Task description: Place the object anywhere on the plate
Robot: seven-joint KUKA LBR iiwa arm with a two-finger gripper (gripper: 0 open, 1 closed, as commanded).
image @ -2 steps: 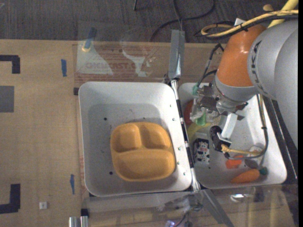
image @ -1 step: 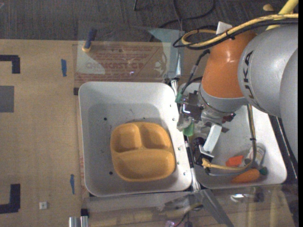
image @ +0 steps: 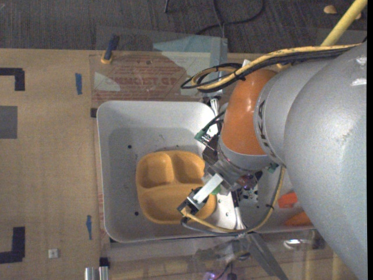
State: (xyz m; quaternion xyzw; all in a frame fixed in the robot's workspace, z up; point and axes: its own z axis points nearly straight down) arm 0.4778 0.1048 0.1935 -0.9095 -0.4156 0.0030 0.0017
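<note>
Robot lab, taped bench (image: pixel 52 174) (floor cables (image: pixel 236 4))

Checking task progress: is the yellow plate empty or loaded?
Empty where visible: the yellow plate shows bare compartments, but the arm covers its right side.

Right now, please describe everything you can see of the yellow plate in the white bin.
The plate is yellow-orange, looks like matte plastic, and has rounded corners. Raised ridges divide it into two smaller compartments above and a larger one below. It lies flat on the floor of the left white bin. The arm hides its right edge, so contact there cannot be judged.
</note>
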